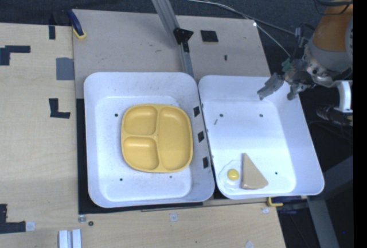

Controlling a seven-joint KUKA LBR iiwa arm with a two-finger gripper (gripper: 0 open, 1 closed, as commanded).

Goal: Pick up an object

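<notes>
A tan wedge-shaped piece lies in the near corner of the right bin. A small white fried-egg toy with a yellow yolk touches its left side. A yellow divided plate rests in the middle of the left bin. My gripper hovers over the far right corner of the right bin, well away from the wedge and egg. It is open, and nothing sits between its fingers.
A slanted metal pole rises behind the bins, with a black clamp on it. Cables trail across the dark floor at the back. A blue and yellow clip sits at the bench's far left corner.
</notes>
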